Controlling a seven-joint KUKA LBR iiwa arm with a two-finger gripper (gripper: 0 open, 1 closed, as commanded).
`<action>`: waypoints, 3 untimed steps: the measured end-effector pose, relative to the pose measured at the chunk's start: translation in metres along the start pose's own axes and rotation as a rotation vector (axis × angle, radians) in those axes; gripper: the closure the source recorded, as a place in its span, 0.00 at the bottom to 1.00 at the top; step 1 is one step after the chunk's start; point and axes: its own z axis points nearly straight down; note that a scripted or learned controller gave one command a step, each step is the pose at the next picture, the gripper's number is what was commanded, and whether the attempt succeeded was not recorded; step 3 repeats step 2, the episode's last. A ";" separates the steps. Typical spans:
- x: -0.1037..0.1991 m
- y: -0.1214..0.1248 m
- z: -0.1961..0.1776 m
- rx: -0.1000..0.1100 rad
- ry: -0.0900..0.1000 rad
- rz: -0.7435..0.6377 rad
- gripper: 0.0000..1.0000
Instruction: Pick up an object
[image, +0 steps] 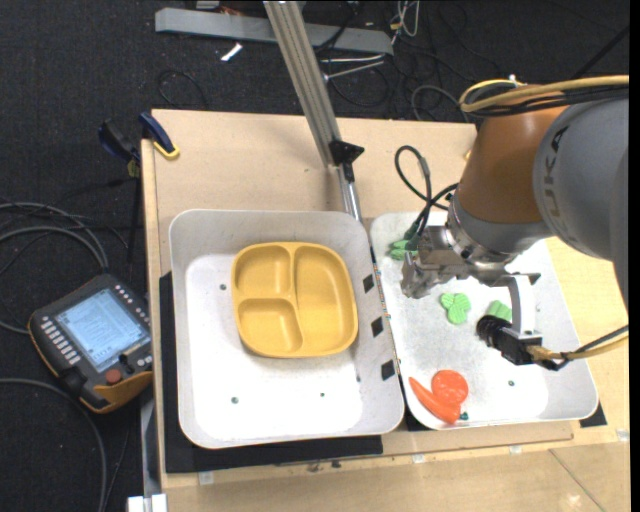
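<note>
Now, with gripper (418, 278) low over right bin (570, 395), close to its left wall, settle on one target and commit. Cannot tell pincer state, apart or together, from this slant; see nothing clamped in it.

Probably best: green clover (457, 307), just below-right of gripper, lying flat on bare bin bottom with room all round. Shift slightly that way, centre over it, go straight down until near the bottom, then close and lift slowly. Likely low and light, so aim for mid-body, not an edge.

Avoid green leaf (403, 246), just above-left of gripper and hard by bin wall: little room to straddle there, by the look of it. Further right of gripper, a second green bit (498, 312), near clover but apart; keep clear to avoid nudging. Fair fallback: orange toy (447, 393), well below gripper, near front rim, bulkier.

Well left of gripper, yellow plate (296, 300) in left bin (200, 400); no hindrance. Slanted metal bar (305, 70) above-left of gripper; mind wrist on lift. Far left of gripper, pendant (95, 340), off bench (250, 160).
</note>
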 end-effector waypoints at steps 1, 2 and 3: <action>0.057 0.027 -0.004 0.001 0.001 0.000 1.00; 0.111 0.043 0.008 0.003 0.000 0.000 1.00; 0.111 0.043 0.008 0.003 0.000 0.000 1.00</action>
